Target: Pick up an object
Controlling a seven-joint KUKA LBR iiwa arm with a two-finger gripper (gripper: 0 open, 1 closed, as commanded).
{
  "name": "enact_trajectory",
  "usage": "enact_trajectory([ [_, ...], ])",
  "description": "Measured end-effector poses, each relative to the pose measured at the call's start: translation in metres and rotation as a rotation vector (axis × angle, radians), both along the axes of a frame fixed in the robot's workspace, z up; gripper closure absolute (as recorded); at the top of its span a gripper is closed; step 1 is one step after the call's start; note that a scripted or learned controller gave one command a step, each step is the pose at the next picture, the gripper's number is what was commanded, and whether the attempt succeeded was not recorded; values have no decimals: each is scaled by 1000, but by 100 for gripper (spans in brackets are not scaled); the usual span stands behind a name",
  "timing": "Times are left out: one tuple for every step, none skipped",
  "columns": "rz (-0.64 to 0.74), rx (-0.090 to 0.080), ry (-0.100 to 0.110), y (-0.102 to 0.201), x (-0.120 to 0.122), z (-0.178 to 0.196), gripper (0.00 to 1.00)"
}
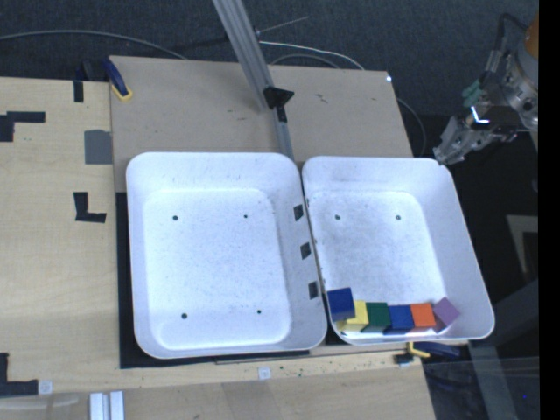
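Presently the claw [448,151] hangs off the desk's right edge, just outside the far right corner of the right bin [455,234], over dark floor. The grey wrist above it shows a trace of the orange band at the frame's top right. The tips are small and dark against the background; whether they stand wide or narrow I cannot tell, and nothing is seen between them.

The right bin holds a row of small blocks along its near wall: a blue block [339,302] stacked at the left end on a yellow block [355,320], then a green block [377,315], a second blue block [401,318], an orange block [423,315] and a purple block [445,311] at the near right corner. They sit touching or just beside one another, well apart from the claw.

The left bin [140,234] abuts the right one. A metal pole [245,38] slants across the desk's far edge.
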State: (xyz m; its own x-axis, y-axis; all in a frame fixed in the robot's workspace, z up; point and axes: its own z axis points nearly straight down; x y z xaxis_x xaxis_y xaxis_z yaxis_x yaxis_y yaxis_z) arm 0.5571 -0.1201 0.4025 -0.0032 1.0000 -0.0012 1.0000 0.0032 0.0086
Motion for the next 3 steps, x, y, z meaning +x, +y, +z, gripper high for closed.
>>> enact_trajectory([
  [-7,2,18,-38,-40,-105,100],
  [-1,1,10,-35,-38,-91,100],
  [-1,-1,0,-25,-66,50,100],
])
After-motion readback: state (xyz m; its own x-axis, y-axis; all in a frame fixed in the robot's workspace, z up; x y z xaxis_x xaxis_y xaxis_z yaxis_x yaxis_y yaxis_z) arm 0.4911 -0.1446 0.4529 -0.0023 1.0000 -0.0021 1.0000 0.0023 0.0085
